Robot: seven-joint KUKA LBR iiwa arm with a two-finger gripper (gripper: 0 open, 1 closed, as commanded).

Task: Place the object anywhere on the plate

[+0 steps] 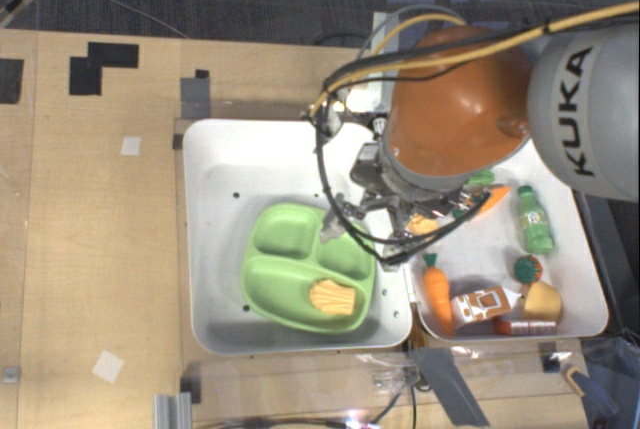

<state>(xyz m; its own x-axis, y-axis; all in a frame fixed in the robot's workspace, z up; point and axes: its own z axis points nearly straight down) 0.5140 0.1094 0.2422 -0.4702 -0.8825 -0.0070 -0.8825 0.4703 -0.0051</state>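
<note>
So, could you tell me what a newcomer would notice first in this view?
Probably the arm's big orange band, looming over the seam between the two bins. Next, the green divided plate in the left bin, with a yellow ridged piece already lying in its front compartment. Toy foods crowd the right bin.

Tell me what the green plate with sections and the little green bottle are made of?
The green sectioned plate looks like moulded plastic: one even colour, rounded rims, a soft sheen. The small green bottle also looks plastic, probably a toy, with a smooth glossy body and a printed label; it is too small to be sure. The white bin under the plate seems smooth, matte plastic too.
</note>
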